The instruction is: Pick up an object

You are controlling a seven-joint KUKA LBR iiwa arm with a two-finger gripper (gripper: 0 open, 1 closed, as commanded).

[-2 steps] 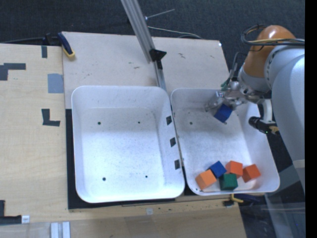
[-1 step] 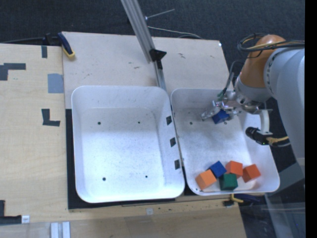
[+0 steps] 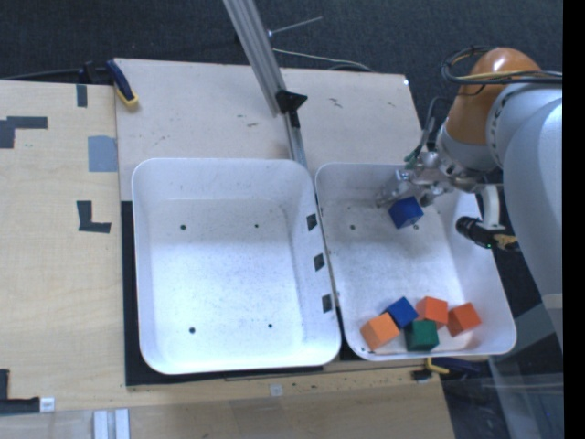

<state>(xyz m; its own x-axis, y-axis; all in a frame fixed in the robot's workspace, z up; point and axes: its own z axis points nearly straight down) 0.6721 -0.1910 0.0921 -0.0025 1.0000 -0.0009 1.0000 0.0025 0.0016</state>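
Fingers closed on blue cube [image 3: 406, 213], lifted above right bin [image 3: 366, 245]. Gripper [image 3: 409, 193] has it; pick looks nearly done.

Yellow-handled clamp [image 3: 122, 84] on the bench's far-left corner — metal pole [image 3: 259, 44] rising beside it.

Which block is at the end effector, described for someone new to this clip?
Look at the right-hand bin, toward its far end where the arm reaches in. A blue block sits directly under the end effector. It is alone up there, while a second blue block lies in the cluster at the bin's near edge.
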